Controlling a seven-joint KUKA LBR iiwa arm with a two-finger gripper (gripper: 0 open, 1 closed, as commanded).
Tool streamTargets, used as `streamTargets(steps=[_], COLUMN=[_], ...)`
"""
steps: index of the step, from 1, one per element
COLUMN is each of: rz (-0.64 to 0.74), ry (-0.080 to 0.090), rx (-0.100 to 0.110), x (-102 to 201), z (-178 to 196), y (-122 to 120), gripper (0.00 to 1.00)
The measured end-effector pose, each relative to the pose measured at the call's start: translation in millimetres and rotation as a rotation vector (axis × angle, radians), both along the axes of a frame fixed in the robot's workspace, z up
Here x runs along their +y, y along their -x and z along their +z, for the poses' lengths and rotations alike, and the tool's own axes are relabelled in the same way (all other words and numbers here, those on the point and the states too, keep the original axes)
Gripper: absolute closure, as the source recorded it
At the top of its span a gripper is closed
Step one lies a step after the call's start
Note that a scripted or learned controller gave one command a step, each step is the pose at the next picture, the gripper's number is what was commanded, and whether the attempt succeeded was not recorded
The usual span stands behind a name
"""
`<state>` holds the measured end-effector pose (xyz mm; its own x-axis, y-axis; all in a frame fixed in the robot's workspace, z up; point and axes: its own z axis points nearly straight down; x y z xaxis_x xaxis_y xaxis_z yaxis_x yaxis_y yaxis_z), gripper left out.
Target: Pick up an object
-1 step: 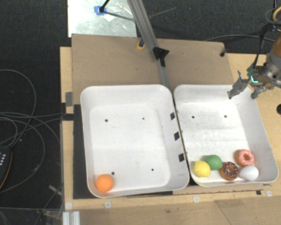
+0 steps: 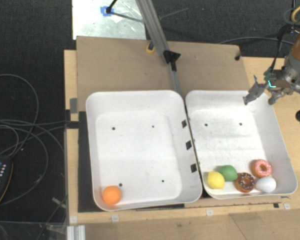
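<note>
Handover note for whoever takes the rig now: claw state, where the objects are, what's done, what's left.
Claw: open, holding nothing, above the right bin's far right corner.
Right bin, near edge: lemon, green object, chocolate donut, pink donut, white ball, clustered together.
Left bin, near left corner: orange.
Done: nothing picked.
Left: descend on one object, grasp, lift. The orange sits alone, so probably the cleaner target, though farther from the claw.

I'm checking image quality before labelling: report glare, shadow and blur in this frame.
Camera view: even light; both bins bright white, near washed out; soft shadows under the orange ball and the toys in the right bin; the hand looks slightly soft; a bright floor patch glares at top.
</note>
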<state>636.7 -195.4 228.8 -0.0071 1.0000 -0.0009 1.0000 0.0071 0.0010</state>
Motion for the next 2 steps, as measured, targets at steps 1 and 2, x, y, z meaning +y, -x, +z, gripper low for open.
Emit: streamTargets(steps=[1,2], rz=[0.000,0.000], ry=[-0.001,-0.001], rx=[0.003,0.003], x=[4,0], z=[-43,-92], y=[-5,-14], gripper=[0.00,0.00])
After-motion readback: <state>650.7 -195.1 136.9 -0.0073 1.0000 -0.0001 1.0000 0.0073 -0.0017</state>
